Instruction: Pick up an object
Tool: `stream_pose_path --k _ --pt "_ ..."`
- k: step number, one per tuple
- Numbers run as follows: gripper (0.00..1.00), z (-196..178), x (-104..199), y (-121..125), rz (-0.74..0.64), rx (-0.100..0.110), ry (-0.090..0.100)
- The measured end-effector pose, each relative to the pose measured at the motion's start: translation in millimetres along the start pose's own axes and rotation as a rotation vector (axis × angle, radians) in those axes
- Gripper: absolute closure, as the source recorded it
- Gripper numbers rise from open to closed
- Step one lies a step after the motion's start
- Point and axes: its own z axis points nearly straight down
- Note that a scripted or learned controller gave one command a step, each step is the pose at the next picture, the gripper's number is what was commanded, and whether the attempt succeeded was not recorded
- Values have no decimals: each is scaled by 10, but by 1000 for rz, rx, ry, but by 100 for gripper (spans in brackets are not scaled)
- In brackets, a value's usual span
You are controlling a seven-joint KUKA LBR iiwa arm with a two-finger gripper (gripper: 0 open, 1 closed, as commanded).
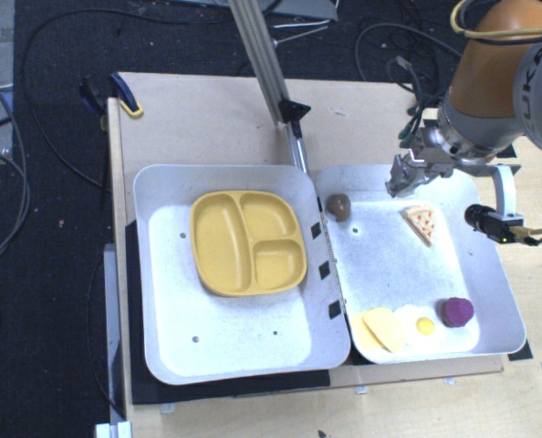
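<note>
My hand [404, 182] is above the far edge of the right bin [490, 272]; I cannot tell if it is open, and I see nothing in it. The pizza slice [422, 224], brown ball [338, 207] and purple ball [456, 312] all lie in the bin, so the picking is not done.

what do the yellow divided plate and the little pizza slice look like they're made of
The yellow divided plate looks like moulded plastic: one even colour, rounded compartment ridges, soft matte sheen. The pizza slice seems to be toy food, probably plastic or rubber, given its flat printed-looking colours, though it is too small to be sure.
</note>
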Motion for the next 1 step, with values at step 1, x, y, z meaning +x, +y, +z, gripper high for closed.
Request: stream_pose_path --k 1 --pt "100 -57 503 -187 -3 8 2"
